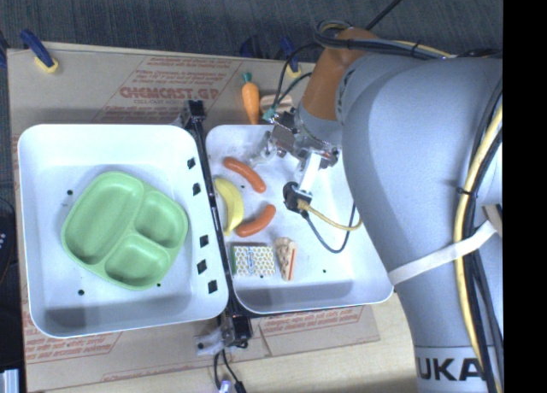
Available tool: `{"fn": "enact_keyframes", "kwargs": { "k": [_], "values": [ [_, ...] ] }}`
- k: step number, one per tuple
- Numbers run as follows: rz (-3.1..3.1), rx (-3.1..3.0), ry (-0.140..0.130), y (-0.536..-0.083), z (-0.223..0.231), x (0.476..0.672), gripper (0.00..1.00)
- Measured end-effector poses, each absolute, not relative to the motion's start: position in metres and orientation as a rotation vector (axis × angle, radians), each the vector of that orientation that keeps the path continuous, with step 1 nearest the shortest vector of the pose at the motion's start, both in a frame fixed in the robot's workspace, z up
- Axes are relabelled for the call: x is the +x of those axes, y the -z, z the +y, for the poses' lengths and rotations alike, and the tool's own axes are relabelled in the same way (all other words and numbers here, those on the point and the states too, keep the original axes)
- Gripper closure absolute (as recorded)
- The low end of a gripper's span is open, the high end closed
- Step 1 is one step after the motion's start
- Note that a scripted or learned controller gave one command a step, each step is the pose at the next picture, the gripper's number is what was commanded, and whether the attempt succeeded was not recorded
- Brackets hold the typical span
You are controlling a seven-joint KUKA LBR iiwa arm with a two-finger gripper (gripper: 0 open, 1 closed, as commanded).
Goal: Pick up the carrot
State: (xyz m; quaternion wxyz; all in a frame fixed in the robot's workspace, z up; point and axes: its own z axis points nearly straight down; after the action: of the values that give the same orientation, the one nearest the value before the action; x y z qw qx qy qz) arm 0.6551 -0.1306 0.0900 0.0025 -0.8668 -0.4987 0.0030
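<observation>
Carrot (249,101) – lying outside right bin's (359,284) top rim, ungrasped | gripper (286,145) just inside that rim – you can't tell claw opening | pick not done

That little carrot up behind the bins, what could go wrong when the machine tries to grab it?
Two risks, as I judge them. The carrot lies outside the right bin, on the cardboard past its far rim, so the gripper, now low inside that bin, might catch the rim on its way over. Also, two sausages and a banana lie close by; similar colours could draw a mistaken grab.
</observation>
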Motion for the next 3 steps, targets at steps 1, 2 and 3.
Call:
{"fn": "enact_keyframes", "kwargs": {
  "k": [1, 2, 3],
  "values": [
    [-1.168, -2.914, -0.004, -0.192, -0.074, 0.657, 0.00],
    [-1.089, -2.942, -0.009, -0.090, -0.106, 0.646, 0.00],
    [-0.692, -3.061, -0.006, -0.192, -0.067, 0.645, 0.00]
  ]
}}
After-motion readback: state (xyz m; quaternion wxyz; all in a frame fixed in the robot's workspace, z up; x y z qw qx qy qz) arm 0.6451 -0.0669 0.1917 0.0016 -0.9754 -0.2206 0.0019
